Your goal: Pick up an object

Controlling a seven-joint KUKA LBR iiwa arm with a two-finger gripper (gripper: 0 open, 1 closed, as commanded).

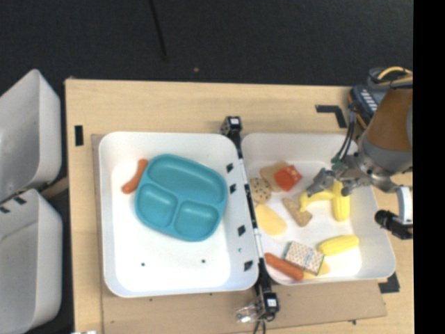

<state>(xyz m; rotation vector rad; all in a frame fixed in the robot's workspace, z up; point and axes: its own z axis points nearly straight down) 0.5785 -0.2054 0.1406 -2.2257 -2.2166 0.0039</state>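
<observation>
- Because the right bin (379, 252) is crowded, a grab there could pinch two things at once or knock a neighbour aside; nearest the camera lie a carrot (284, 266), a patterned packet (304, 257) and a yellow piece (338, 244), all close together.
- Just beyond them sit a pale yellow lump (270, 222) and a tan dog-bone biscuit (297, 211), with a speckled cookie (260, 191) and a red block (287, 178) farther back.
- The gripper (332, 185) hangs low over a banana (324, 197), with an upright yellow piece (341, 204) just beside it.
- Its fingers look spread around the banana's top, though whether they touch it or have closed cannot be told; the curved peel could slip out as the arm lifts.
- In the left bin (111, 256), a blue tray (181, 197) and a small sausage (134, 177) lie well apart from the arm.
</observation>
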